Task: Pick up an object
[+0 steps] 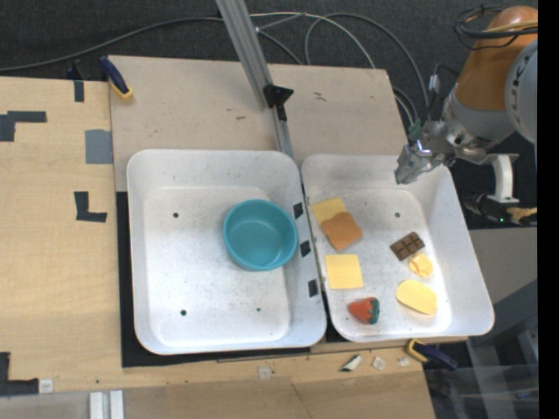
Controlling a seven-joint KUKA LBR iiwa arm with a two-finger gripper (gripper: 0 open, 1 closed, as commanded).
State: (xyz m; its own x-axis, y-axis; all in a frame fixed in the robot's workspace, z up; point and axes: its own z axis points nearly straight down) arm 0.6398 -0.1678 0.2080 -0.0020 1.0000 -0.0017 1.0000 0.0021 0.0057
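Observation:
The right bin (454, 234) holds several small toy foods. A brown bread-like piece (341, 230) lies beside a pale yellow slice (328, 209), and a yellow square (344, 271) sits below them. A chocolate piece (406, 246), a small yellow chunk (421, 266), a larger yellow wedge (417, 298) and a red strawberry (364, 310) fill the bin's near right part. My gripper (409, 171) hangs over the far right corner of this bin, apart from all the pieces, with nothing seen between its fingers.
A teal bowl (259, 234) stands in the left bin (153, 260), close to the divider. A slanted metal pole (249, 42) rises behind the bins. Cables (349, 33) trail across the dark floor at the back. Blue-and-yellow clamps (115, 77) grip the board's edges.

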